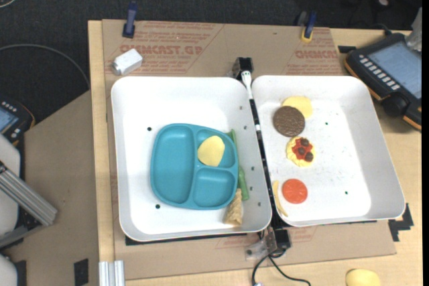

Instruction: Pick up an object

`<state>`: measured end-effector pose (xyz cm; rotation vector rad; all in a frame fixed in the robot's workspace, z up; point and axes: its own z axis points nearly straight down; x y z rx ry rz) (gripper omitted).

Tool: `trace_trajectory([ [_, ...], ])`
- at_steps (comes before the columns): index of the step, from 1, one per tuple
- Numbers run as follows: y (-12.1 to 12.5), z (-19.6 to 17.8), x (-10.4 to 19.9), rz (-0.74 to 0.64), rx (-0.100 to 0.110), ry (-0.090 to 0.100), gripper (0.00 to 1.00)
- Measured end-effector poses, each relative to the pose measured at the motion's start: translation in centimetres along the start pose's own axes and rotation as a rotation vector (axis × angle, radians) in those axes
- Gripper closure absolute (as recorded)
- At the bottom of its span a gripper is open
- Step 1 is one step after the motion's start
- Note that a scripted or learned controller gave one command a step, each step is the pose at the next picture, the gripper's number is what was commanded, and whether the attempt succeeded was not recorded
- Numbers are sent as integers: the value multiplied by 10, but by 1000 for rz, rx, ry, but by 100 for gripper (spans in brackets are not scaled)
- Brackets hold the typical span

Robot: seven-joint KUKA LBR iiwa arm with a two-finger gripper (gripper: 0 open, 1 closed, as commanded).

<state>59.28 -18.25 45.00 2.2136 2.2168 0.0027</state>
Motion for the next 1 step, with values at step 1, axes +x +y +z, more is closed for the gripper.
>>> trace_trajectory([
  [1,43,-91,100,-9,-7,4,100],
])
